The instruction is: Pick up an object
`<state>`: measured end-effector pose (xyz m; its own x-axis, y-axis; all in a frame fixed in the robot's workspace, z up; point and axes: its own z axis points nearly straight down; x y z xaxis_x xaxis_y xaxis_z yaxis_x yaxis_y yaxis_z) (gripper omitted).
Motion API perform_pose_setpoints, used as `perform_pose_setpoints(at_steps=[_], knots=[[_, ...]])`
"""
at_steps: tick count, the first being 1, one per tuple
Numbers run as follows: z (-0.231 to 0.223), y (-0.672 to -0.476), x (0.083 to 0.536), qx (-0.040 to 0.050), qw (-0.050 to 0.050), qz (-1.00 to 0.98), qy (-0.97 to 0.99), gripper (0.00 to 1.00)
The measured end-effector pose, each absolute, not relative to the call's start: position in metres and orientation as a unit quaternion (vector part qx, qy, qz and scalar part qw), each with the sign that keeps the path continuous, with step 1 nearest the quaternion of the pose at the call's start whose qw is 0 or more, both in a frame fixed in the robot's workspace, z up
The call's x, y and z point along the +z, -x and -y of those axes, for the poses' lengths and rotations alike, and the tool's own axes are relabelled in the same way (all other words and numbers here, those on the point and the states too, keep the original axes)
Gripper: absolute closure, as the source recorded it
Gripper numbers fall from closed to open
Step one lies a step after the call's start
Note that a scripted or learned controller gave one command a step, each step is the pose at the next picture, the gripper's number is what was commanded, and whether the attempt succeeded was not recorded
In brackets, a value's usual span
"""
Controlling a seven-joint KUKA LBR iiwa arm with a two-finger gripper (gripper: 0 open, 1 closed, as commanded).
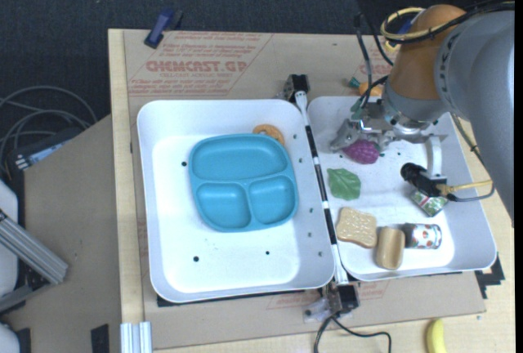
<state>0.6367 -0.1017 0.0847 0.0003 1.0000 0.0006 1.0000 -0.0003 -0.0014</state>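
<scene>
Camera view, from above: the gripper [360,131] is seen low over the far part of the right bin [467,239], at the end of the grey arm with its orange band. Whether it is open or closed cannot be told, since the wrist covers it from this angle. A purple grape bunch [363,152] lies directly under it, touching or nearly touching the tip; no grasp can be confirmed. The bunch's long axis is set roughly left to right across the view, and its upper edge is hidden by the gripper, so which end bears the stem cannot be made out.

Just in front of the bunch a green leaf [344,183] lies flat. Nearer the front wall a toast slice [356,227] is seen touching a tan roll [390,247], with a red-and-white can [425,236] on its side just beside the roll. A small greenish item [431,204] behind the can is too blurred to name.

In the left bin [163,180] a blue divided plate [243,180] is placed near the middle, and a tan ring-shaped piece [268,131] is partly hidden behind its far rim. At the bottom edge a yellow thing [437,336] is cut off.
</scene>
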Motion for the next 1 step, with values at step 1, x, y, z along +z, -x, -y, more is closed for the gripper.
perform_pose_setpoints(at_steps=[1], knots=[[0.1014, -0.6373, 0.0951, -0.0004, 0.000, 0.707, 0.707, 1.00]])
